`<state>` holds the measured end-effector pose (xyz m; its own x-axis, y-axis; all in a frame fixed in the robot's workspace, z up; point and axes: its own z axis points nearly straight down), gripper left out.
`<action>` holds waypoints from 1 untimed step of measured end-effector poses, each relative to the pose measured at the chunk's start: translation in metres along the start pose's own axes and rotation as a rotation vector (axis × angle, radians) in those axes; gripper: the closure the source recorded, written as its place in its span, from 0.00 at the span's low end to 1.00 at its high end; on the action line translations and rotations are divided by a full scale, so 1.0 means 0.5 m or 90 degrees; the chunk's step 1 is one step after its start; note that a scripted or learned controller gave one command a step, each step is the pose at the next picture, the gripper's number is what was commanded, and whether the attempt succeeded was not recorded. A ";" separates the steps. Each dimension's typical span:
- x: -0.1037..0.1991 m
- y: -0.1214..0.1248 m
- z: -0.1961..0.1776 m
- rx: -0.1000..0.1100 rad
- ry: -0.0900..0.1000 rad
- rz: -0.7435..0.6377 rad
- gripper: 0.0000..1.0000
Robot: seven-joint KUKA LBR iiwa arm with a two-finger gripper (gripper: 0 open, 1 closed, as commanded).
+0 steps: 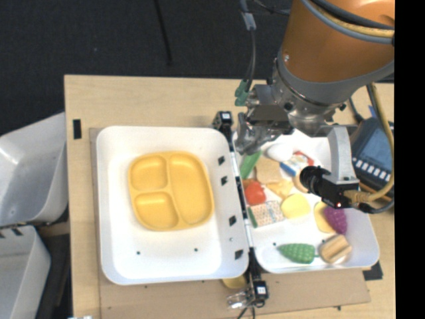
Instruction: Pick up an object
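Left bin: yellow tray. Right bin: toy food, perhaps grapes.

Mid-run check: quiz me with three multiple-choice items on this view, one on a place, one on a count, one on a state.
1. Where is the yellow divided plate?
A. left bin
B. right bin
C. on the bench outside the bins

2. How many compartments has the plate?
A. two
B. three
C. five

3. How does the plate lie?
A. flipped over
B. leaning on a wall
C. flat, open side up

Key: 1 A, it sits in the left bin. 2 B, two small hollows beside one larger. 3 C, its hollows face the camera.
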<state>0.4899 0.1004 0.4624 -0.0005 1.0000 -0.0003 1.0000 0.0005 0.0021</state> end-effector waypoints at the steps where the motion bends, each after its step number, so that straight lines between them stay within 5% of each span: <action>1: -0.112 0.000 0.018 0.001 -0.001 0.002 1.00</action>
